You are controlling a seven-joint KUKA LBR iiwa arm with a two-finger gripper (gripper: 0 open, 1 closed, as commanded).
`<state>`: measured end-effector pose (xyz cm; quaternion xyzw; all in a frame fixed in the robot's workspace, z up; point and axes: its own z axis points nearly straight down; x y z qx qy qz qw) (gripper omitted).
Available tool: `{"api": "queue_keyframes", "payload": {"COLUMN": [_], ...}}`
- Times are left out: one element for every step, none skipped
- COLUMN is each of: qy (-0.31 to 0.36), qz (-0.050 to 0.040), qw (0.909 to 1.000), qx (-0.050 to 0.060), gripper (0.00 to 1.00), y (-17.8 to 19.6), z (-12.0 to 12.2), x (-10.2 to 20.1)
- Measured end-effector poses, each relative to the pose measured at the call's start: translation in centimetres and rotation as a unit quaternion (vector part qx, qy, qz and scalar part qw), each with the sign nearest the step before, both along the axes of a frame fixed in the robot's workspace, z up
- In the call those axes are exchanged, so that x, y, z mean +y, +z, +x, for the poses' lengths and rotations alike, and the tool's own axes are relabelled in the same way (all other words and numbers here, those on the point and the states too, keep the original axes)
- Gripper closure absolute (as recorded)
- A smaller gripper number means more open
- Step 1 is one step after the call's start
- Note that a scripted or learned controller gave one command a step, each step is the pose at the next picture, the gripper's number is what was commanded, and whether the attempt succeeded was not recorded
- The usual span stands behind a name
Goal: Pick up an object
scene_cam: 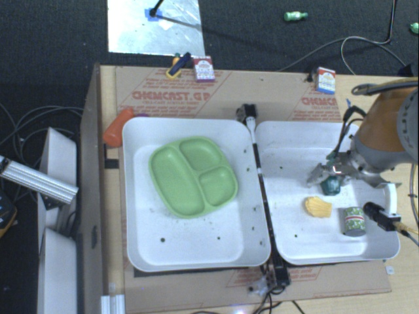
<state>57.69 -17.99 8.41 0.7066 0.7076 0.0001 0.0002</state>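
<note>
Cardboard-covered worktop (196, 97) on dark carpet, two white bins. Right bin (288, 241), near to far: small can (354, 221), yellow piece (318, 207), teal object (330, 186) under gripper (332, 173), jaws' state unclear. Left bin (190, 247): green divided tray (193, 175).

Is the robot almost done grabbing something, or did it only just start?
It looks partway. Done: the arm has reached into the right bin and put its gripper right at a small teal object. In hand: nothing for sure, since I cannot tell if the teal object is gripped. Left: gripping and lifting it. The yellow piece and the little can lie nearby, and the green divided plate sits in the left bin.
</note>
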Motion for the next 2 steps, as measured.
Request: {"api": "queue_keyframes", "payload": {"qy": [0.0, 0.001], "qz": [-0.0006, -0.0001], "qw": [1.0, 1.0], "qx": [-0.002, -0.002], "gripper": [1.0, 1.0], "y": [1.1, 8.2], "z": [0.1, 3.7], "x": [0.0, 5.5]}}
